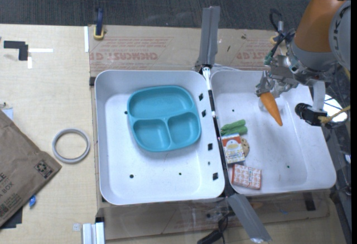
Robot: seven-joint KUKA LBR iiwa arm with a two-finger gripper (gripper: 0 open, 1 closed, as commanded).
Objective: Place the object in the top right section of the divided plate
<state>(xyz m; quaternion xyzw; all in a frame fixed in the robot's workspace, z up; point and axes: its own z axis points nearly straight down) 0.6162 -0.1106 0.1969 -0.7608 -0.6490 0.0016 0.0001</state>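
Observation:
A teal divided plate (164, 118) lies in the left white bin (109, 142), with one wide section at the far side and two smaller sections at the near side. Over the right bin (295, 164) my gripper (270, 90) hangs from the grey arm with the orange band. An orange toy carrot (272, 108) hangs from its fingers, top end between them, tip pointing down toward the bin floor. The carrot appears lifted off the bin.
In the right bin lie a green bean pod (233, 127), a cookie packet (235, 148) and a red snack packet (246, 177). A tape roll (71, 144) and a brown cardboard box (17, 170) sit on the bench at the left.

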